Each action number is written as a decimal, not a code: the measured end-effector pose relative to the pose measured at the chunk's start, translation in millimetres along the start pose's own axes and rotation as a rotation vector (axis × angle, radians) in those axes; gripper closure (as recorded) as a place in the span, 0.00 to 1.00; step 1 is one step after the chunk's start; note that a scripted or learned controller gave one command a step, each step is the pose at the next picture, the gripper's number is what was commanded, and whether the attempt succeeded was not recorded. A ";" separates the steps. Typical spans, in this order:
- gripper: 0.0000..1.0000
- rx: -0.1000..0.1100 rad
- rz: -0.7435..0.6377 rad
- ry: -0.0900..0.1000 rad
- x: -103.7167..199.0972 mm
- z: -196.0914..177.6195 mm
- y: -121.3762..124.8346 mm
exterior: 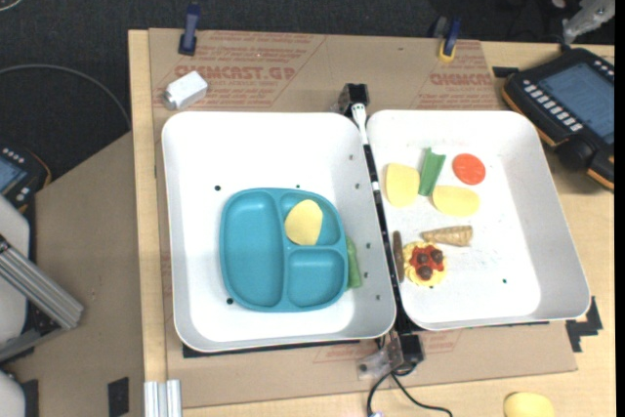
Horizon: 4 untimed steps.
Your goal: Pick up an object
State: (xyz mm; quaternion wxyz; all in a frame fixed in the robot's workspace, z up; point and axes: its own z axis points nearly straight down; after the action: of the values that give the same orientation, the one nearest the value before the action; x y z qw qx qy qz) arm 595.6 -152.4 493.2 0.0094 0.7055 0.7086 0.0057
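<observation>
We judge the pick not yet begun: candidates lie in the right bin, the orange disc at one o'clock; we cannot tell the pincer's state.

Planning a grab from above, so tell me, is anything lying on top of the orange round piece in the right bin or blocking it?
Nothing visible covers the orange round piece. It lies flat in the right bin, open from above. The green strip is its nearest neighbour, just left and apart from it.
</observation>
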 end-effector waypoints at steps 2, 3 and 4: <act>1.00 0.033 0.009 0.008 -31.2 101.0 -42.0; 1.00 0.001 -0.001 0.001 16.6 -53.4 -45.1; 1.00 0.036 0.008 0.009 -7.6 108.3 -74.1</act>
State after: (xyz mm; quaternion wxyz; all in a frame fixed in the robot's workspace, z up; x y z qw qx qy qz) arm 523.9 -161.0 383.4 -0.0063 0.7085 0.7057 -0.0039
